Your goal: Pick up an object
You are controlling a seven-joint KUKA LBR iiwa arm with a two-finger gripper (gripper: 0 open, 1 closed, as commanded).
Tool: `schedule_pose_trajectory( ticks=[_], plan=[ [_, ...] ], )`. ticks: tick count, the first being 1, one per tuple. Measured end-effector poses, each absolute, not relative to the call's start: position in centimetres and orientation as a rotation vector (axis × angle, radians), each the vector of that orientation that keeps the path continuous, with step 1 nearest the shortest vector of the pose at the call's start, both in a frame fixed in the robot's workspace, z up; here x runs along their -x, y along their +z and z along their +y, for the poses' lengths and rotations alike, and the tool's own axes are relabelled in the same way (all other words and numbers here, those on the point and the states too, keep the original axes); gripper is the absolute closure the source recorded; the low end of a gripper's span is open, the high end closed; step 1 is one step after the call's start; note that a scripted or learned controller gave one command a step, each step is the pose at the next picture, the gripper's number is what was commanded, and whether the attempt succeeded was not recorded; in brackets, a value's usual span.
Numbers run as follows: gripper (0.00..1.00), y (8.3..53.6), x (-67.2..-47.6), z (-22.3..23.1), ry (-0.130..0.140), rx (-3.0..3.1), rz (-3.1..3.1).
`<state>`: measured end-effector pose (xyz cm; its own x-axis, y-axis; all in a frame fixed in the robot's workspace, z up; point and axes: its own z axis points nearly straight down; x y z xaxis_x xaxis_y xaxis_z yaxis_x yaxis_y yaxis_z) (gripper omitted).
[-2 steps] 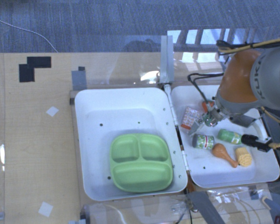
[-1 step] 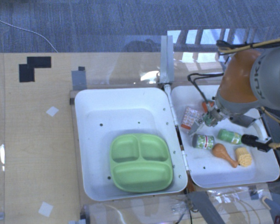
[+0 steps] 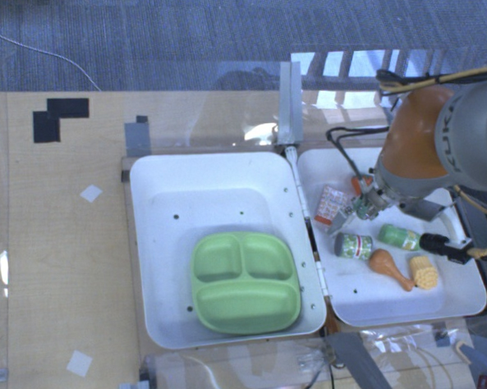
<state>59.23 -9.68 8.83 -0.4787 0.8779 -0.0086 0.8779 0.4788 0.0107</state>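
Right bin [image 3: 472,299]: we count a small jar [image 3: 354,245], green bottle [image 3: 398,237], toy drumstick [image 3: 389,268], corn [image 3: 424,272] and a patterned packet [image 3: 332,204]. Gripper [image 3: 366,207] is low beside the packet; we cannot tell its state. The jar looks light, rigid and prone to rolling; we would grip it across the body.

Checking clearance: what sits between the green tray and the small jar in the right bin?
Camera view: between the green tray and the jar lie the two bins' adjoining rims and bare white floor.
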Motion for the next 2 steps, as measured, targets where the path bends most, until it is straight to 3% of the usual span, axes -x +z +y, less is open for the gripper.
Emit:
schedule_pose_trajectory(
  ticks=[2],
  plan=[
    [0.00,8.83,-59.23,-9.68,0.007,-1.597,2.690]
  ],
)
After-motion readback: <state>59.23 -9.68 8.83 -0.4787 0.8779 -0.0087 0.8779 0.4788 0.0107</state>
